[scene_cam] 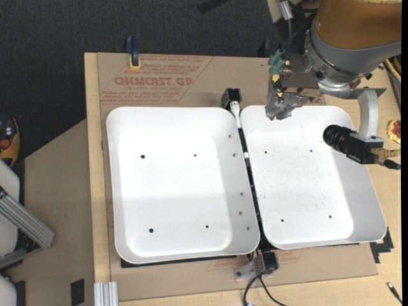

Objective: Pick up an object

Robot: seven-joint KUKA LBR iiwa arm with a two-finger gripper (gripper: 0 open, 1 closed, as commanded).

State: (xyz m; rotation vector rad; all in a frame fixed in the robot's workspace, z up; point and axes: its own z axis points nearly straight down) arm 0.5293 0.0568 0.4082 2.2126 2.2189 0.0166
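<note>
My gripper (280,111) hangs over the far left edge of the right bin (306,190), close to its back rim. The grey wrist and orange band rise above it toward the upper right. White floor with a few small dark dots is all I see in the right bin, and the same in the left bin (178,183). I see nothing between the gripper's tips from this angle.
A black cylindrical part (345,143) on a white bracket sticks out from the arm over the right bin's far right side. A black clip (231,98) sits at the far end of the seam between the bins. A blue and yellow clamp (134,53) holds the brown board (159,75).
</note>
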